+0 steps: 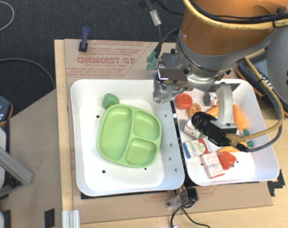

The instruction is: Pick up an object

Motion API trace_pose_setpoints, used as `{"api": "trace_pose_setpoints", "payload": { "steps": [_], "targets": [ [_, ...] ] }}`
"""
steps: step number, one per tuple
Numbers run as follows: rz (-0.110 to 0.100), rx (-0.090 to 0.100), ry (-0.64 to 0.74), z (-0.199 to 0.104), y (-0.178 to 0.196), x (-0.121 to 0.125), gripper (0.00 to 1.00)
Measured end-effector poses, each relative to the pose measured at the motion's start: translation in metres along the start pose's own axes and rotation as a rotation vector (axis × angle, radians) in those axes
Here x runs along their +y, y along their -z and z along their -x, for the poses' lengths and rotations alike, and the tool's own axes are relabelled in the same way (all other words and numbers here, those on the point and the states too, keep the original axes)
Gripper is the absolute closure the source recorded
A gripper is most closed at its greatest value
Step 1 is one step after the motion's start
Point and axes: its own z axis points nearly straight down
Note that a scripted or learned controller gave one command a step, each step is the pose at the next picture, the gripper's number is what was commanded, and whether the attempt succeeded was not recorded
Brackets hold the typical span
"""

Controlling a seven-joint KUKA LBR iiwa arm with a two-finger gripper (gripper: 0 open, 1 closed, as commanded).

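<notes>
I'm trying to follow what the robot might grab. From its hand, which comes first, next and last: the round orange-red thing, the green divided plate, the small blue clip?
Judged from the hand in the camera view:
1. Round orange-red thing: just right of the hand, in the right bin.
2. Green divided plate: below and left, in the left bin.
3. Small blue clip: far upper left, on the cardboard outside the bins.

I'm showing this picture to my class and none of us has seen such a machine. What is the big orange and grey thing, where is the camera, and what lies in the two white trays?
The camera looks down at a slant from above the bench. The big shape is a robot arm, reaching in from the right to pick things up. Its gripper hangs over the wall between the trays. The left bin holds a green divided plate and a small green lump. The right bin holds small toys and packets, among them a red tomato-like piece. I cannot see anything held.
</notes>
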Motion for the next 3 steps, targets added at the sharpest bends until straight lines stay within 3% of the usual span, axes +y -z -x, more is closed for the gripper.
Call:
{"api": "trace_pose_setpoints", "payload": {
  "steps": [1, 2, 3],
  "targets": [
    [-0.028, -0.011, -0.01, 0.005, -0.087, -0.004, 1.0],
    [-0.033, -0.012, -0.015, 0.053, -0.219, -0.007, 1.0],
    [-0.016, -0.012, -0.016, 0.121, -0.246, 0.054, 1.0]
  ]
}}
